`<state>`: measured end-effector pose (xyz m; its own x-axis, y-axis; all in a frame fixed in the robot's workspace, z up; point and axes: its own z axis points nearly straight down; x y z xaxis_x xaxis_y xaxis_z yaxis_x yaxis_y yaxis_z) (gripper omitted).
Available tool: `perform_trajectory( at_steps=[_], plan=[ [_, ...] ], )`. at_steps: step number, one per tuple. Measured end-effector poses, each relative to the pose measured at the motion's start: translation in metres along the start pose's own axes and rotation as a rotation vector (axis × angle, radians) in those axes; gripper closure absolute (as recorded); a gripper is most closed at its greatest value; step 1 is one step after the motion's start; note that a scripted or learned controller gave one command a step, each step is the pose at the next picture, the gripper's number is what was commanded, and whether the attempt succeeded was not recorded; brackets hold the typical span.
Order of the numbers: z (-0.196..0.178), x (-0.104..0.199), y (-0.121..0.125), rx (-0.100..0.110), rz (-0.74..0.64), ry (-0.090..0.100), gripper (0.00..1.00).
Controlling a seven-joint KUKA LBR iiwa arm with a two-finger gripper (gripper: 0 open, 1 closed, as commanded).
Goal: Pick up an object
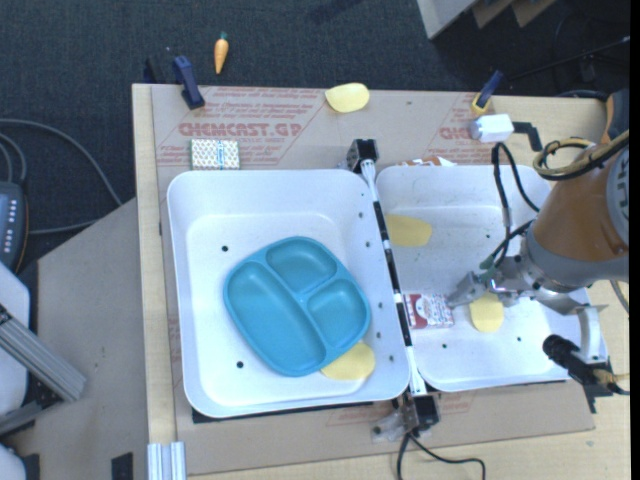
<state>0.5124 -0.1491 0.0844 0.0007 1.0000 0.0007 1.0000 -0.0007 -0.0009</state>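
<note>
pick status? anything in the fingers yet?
Done: the arm has reached into the right bin, with the gripper low over its floor. In hand: nothing visibly held; it sits right beside a yellow piece and near a red-and-white packet. I can't tell from this angle whether it touches either. Left: the grasp and lift.

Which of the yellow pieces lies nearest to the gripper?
The yellow piece in the right bin, just beside the gripper. The others lie farther: one higher in that bin, one under the blue plate's edge, one on the bench.
</note>
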Motion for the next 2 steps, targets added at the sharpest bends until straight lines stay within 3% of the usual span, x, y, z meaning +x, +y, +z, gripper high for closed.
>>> perform_trajectory(
  at_steps=[1, 2],
  plan=[
    [-0.010, 0.000, 0.000, -0.002, 0.001, -0.001, 1.00],
    [-0.100, 0.080, 0.027, -0.002, -0.002, 0.000, 1.00]
  ],
)
